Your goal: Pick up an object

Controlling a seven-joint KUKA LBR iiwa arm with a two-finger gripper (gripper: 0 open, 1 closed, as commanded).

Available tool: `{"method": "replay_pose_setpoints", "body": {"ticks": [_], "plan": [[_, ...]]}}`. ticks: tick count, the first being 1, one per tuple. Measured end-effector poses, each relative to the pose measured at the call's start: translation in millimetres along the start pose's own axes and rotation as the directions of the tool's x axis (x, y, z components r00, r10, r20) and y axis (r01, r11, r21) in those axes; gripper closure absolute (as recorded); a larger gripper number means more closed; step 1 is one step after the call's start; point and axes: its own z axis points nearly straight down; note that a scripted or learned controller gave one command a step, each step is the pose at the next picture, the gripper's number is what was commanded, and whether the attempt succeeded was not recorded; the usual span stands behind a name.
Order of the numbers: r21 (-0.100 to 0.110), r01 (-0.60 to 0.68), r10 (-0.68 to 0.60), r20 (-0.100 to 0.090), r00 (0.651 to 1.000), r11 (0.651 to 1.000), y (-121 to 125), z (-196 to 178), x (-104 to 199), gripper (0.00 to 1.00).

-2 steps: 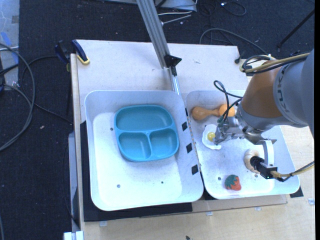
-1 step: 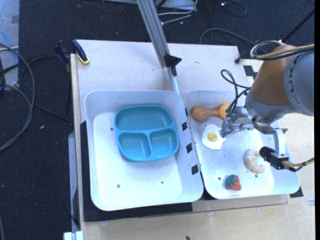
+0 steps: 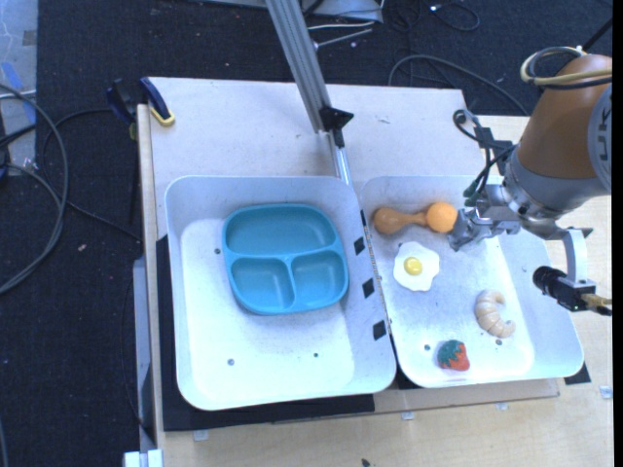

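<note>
My gripper (image 3: 465,230) hangs low in the right bin (image 3: 545,343), just right of the orange ball end of an orange-and-brown pestle-shaped toy (image 3: 414,220) lying near the bin's far edge. A fried egg toy (image 3: 416,268) lies just in front of that toy. A pale croissant-like piece (image 3: 494,313) rests further right, and a red strawberry with green leaves (image 3: 453,355) sits near the front edge. Nothing shows between the fingers.
The left bin (image 3: 195,358) bears a blue three-compartment plate (image 3: 286,258). A slanted metal pole (image 3: 302,52) rises from between the bins at the back. The arm's orange band (image 3: 569,115) fills the upper right. Cables lie on the dark floor beyond the bench.
</note>
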Motion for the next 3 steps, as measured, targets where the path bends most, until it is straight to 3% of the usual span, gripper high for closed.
{"method": "replay_pose_setpoints", "body": {"ticks": [1,3], "plan": [[0.003,0.003,-0.003,-0.001,1.0,1.0,0.9,-16.6,-0.1,1.0],[0.004,0.008,-0.008,-0.003,1.0,1.0,23.3,-23.3,88.0,1.0]]}}
